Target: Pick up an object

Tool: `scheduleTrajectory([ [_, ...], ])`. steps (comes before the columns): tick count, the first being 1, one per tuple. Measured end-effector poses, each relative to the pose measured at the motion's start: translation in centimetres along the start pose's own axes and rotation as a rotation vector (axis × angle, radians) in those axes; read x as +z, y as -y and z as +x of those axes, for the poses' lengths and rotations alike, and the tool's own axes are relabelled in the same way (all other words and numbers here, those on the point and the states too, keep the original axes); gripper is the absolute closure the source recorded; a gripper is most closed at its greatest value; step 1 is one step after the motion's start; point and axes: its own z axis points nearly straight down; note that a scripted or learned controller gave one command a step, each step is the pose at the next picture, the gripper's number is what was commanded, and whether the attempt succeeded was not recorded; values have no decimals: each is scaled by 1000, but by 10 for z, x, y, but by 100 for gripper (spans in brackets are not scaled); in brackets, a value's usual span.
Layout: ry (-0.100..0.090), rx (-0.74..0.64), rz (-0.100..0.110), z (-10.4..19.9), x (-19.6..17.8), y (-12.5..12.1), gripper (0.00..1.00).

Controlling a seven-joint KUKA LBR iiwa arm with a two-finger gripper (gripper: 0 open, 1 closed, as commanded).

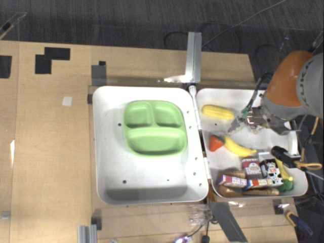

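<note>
Yellow marks the two nearest candidates in the right bin [298, 184]: a corn cob [217, 112] lying near the bin's far left corner, and a banana [238, 147] just below the middle. The gripper [249, 117] hangs over the upper middle of that bin, at the end of the grey arm [304, 92] with its orange band, which reaches in from the right. Whether the jaws are spread or pressed together I cannot tell; the wrist hardware and cables blur into one dark cluster there, and nothing is seen pinched between them.

The corn cob lies just to the left of the gripper, its long axis running roughly left to right across the bin, so its near end points toward the jaws. The banana sits below and slightly left, its long axis slanting down toward the right, with a red strawberry-like toy [216, 143] touching its left end. Both seem about equally close, the corn perhaps a shade nearer. A closing direction across the short width of either fruit looks the sensible choice.

Further off, along the bin's near wall, small boxes and packets [253, 173] crowd together, a poorer target. The left bin [109, 176] holds a green divided tray [154, 127], well apart from the arm. Both bins rest on the wooden counter [45, 151].
</note>
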Motion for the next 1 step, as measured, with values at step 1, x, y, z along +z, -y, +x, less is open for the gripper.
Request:
scheduleTrajectory([
  [1, 10, -98, -17, 45, 2, 38, 0],
])
